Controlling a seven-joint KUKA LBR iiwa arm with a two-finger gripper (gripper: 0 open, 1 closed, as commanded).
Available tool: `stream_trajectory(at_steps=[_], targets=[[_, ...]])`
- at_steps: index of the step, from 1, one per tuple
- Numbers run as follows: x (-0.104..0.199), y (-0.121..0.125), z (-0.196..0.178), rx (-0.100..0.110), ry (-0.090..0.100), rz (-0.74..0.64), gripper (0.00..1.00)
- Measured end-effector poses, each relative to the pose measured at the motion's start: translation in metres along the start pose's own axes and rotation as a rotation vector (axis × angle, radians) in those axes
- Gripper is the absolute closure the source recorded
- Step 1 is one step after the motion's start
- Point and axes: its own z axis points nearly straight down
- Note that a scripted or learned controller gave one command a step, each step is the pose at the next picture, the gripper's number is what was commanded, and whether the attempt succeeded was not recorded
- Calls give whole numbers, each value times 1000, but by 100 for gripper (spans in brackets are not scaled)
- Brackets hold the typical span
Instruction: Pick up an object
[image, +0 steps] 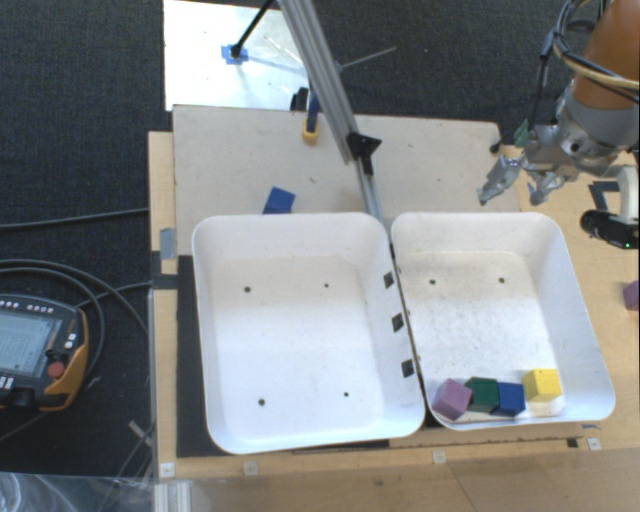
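My claw (522, 183) hangs open, holding nothing; I'd descend squarely over the yellow wooden cube (542, 384), clearing the right white bin (480, 300) wall.

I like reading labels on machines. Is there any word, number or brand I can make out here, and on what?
None can be read.
The handheld controller has a lit screen, but whatever is on it is too small and blurred to read.
The two white bins, the coloured blocks and the tool carry no visible writing.
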Motion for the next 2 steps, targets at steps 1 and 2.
stream_trajectory(at_steps=[1, 2], targets=[[-12, -44, -19, 0, 1, 7, 0], [-4, -185, 12, 5, 2, 9, 0]])
